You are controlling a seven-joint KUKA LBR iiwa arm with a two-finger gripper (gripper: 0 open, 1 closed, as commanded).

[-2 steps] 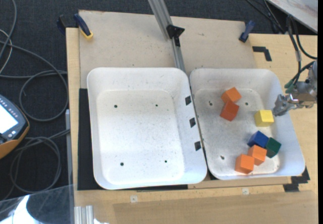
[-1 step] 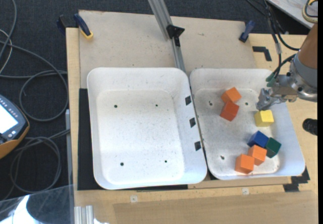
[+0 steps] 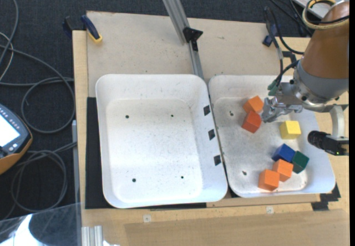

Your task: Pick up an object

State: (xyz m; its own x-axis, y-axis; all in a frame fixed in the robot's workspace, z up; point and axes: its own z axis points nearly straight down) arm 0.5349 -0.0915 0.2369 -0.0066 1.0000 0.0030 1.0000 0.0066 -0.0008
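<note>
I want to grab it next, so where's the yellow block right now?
The yellow block lies in the right bin, toward its right side, just below the gripper and above the blue block.

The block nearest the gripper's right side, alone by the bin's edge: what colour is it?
Yellow. The block shows plainly in the camera view, right of the gripper.

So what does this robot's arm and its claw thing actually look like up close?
The arm is a thick, rounded column: a broad orange band on top, smooth grey casing beneath it near the wrist. A coiled yellow cable sits behind it. The gripper is small, made of dull grey metal with angular parts. A black piece with a tiny green light sticks out beside a white bracket.
</note>
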